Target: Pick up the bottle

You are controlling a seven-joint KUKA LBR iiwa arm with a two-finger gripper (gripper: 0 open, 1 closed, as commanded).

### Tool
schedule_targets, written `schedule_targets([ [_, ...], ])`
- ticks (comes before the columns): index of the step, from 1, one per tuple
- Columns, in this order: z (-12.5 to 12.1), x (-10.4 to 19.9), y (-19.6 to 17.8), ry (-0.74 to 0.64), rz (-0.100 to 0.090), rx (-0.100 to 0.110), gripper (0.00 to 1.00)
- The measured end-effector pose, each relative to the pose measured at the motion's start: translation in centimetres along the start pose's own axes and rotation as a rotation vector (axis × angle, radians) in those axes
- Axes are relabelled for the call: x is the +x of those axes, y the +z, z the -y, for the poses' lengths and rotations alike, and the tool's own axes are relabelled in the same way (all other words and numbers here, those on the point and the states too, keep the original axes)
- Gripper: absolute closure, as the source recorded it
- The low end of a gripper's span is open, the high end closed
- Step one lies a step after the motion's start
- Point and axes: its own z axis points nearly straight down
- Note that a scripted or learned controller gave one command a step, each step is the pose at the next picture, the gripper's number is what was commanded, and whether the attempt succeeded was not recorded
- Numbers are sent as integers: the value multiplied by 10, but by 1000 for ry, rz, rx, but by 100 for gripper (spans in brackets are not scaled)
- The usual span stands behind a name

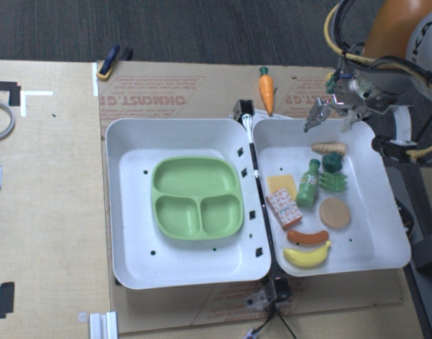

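One step in hand: the approach; nothing is lifted, so you are at the start of the pick.
Gripper [334, 117]: it hangs above the far rim of the right bin [385, 221], two fingers spread apart with nothing between them.
Arm: grey with the orange band, reaching in from the right, cables looping over the wrist.
Bottle [309, 184]: green, lying tilted in the middle of the right bin, cap toward the far side; well apart from the gripper, toward the near side.
Crowding: you have a green brush-like piece [333, 182] just beside the bottle's right, a yellow block [282, 185] and a printed box [283, 208] on its left, a tan disc [335, 213] near its base.
Other items: a pale root [329, 147] at the far end, a sausage [308, 237] and banana [306, 256] at the near end.
Left bin [124, 189]: holds a green divided plate [198, 198].
Next move, as I judge it: bring the gripper toward the near side over the bottle's body, turn the fingers across its width, then descend; the tight neighbours leave you little room either side.
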Motion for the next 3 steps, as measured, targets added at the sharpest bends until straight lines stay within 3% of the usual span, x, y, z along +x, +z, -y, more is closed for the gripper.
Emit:
schedule_targets([
  [1, 0, 0, -10, -2, 1, -1, 100],
  [2, 32, -58, -12, 311, 0, 1, 100],
  [3, 113, -48, 0, 604, -1, 2, 100],
])
